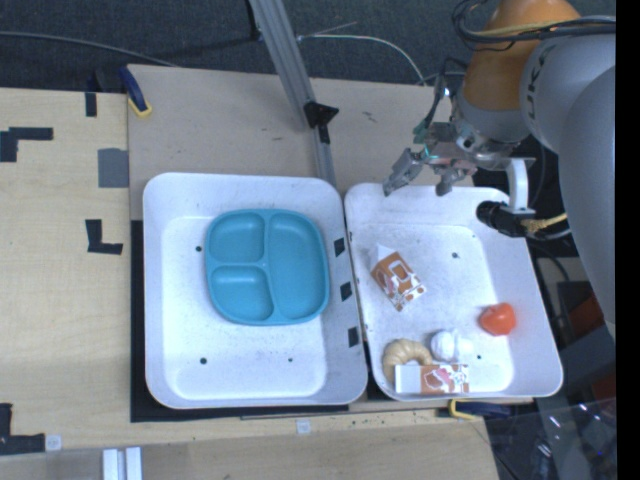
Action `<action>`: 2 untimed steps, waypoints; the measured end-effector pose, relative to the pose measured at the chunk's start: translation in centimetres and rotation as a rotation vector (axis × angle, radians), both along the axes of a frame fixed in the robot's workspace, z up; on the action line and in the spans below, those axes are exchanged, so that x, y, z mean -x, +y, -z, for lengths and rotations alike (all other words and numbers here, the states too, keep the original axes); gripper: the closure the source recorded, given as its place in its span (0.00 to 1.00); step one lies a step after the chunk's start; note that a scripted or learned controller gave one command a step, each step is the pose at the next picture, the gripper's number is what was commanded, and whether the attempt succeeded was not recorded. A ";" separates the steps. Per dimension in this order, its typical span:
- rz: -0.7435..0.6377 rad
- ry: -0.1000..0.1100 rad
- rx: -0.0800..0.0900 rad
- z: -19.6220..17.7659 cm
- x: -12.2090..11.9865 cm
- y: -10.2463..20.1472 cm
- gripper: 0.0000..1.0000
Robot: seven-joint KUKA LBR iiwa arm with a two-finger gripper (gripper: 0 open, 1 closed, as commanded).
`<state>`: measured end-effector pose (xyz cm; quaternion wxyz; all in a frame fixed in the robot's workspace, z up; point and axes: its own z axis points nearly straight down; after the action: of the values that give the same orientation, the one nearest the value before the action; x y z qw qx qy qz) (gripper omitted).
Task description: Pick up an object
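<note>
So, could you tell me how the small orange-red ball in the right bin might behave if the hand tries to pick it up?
The orange-red ball looks round and smooth, so it would probably roll away if nudged off-centre. It lies apart from the other items on the bin's flat floor, so little would stop it before the wall. It seems small and likely light; the hand may squeeze it out sideways.

Pale wooden bench [60, 298], dark carpet floor [120, 8], slanted metal rail [285, 53]
</note>
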<state>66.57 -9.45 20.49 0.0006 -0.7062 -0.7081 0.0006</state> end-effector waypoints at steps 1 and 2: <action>0.000 0.000 0.000 0.0 0.0 0.0 0.00; 0.000 0.004 0.001 4.4 0.0 0.4 0.00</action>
<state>66.59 -9.05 16.07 0.0016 -0.7060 -0.7082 0.0024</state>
